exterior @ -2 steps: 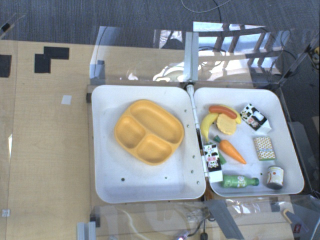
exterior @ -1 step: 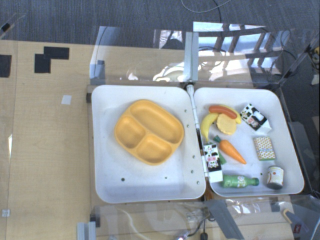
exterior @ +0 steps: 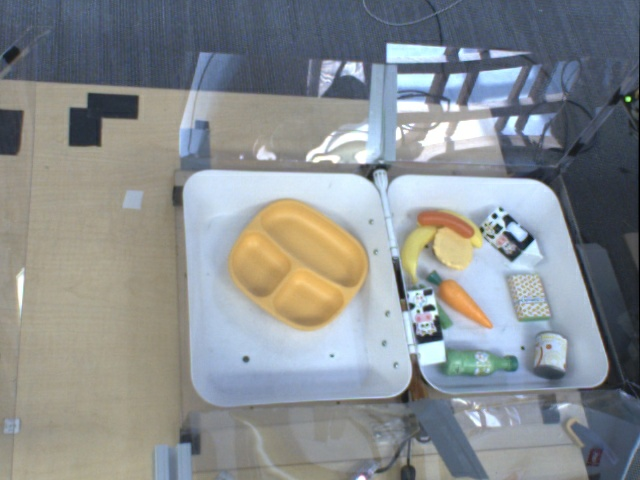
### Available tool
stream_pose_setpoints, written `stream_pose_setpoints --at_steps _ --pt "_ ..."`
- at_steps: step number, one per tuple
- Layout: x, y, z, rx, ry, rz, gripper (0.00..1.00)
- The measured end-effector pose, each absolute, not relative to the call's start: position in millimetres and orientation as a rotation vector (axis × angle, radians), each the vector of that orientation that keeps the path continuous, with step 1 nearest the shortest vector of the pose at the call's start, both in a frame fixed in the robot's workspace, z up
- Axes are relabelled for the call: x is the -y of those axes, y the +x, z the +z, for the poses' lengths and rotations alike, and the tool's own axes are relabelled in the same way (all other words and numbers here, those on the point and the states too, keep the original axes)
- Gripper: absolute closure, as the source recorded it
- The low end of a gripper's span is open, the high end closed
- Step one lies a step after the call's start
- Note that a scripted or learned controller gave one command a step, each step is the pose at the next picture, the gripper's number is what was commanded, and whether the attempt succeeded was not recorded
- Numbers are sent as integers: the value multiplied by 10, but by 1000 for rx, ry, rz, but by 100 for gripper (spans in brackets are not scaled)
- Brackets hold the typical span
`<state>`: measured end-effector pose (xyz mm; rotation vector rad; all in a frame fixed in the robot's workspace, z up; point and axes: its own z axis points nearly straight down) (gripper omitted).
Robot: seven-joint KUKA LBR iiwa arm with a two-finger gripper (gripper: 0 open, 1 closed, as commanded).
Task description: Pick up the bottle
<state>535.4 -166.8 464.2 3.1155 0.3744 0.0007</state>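
A green bottle [exterior: 479, 363] lies on its side near the front edge of the right bin [exterior: 580, 268], its neck pointing right. It rests between a cow-print carton [exterior: 426, 318] on its left and a small can [exterior: 549, 353] on its right.
The right bin also holds a banana [exterior: 415, 251], a sausage [exterior: 447, 222], a round yellow piece [exterior: 453, 252], a carrot [exterior: 466, 303], a second cow-print carton [exterior: 508, 235] and a cracker box [exterior: 527, 296]. A yellow divided plate [exterior: 298, 262] sits in the left bin [exterior: 215, 368].
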Motion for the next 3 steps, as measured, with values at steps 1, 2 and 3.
stream_pose_setpoints --at_steps 1,2,3 --pt "1012 5403 4345 -336 3124 1 100" --pt "1012 5414 4449 -337 3124 3 100" --pt "424 5334 4344 -477 3106 1 100"
